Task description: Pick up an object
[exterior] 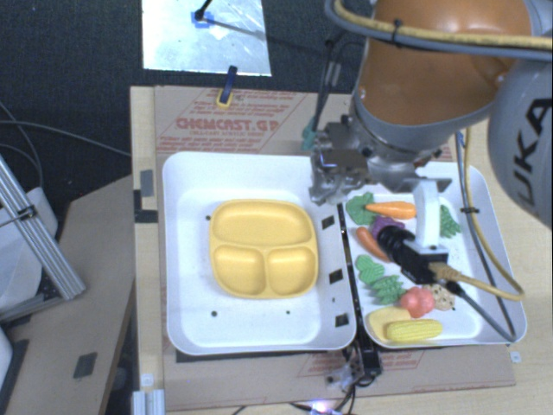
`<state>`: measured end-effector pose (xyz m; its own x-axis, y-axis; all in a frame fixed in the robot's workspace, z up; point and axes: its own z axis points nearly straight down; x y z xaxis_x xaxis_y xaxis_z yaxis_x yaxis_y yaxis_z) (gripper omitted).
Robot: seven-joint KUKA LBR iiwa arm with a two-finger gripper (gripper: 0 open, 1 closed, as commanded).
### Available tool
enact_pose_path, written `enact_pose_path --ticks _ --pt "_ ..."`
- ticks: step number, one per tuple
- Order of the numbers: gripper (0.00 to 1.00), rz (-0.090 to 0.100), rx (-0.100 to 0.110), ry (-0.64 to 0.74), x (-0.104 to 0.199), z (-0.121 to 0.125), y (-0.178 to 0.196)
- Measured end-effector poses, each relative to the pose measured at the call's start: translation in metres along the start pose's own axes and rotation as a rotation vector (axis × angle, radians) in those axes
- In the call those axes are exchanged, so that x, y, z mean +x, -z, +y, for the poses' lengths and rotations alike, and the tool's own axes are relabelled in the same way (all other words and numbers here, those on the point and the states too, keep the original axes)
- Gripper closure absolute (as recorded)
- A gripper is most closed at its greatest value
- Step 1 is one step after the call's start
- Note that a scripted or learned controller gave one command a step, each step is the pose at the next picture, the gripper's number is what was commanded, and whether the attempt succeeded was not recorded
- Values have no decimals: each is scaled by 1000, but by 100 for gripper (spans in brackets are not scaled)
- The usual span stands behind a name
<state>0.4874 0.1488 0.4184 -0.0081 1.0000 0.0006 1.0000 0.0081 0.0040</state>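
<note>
Toys (393, 262) are all bunched in the right bin (473, 305), I'd guess so any grab in there has decent odds of landing on something. That puts the pick candidates just to the view's right of the claw (331, 180) and a bit nearer the camera. Closest to it are a green leafy piece (359, 204) and an orange carrot (390, 208). Further toward the near edge there's a second carrot (371, 243), a red tomato-ish thing (417, 300) and a corn cob (417, 328).

On the claw's other side, the yellow divided plate (263, 249) lies flat by itself in the left bin (186, 258), well apart from the pile. It looks more like a spare target than anything the arm is after right now.

The claw itself sits low over the spot where the two bins meet, at the far end, so it's beside the pile and not over it. Honestly can't tell how far open it is or whether it has hold of anything, as the angle hides that.

As for pose, the arm (518, 145) reaches in from the view's right with the orange band (441, 50) high up and the wrist aimed pretty much straight down. My read is that it needs to shift toward the carrot side before a grab makes sense.
</note>
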Motion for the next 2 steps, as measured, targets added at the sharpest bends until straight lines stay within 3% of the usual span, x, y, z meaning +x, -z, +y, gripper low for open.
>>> enact_pose_path --ticks 2 --pt "100 0 -3 10 0 1 21"
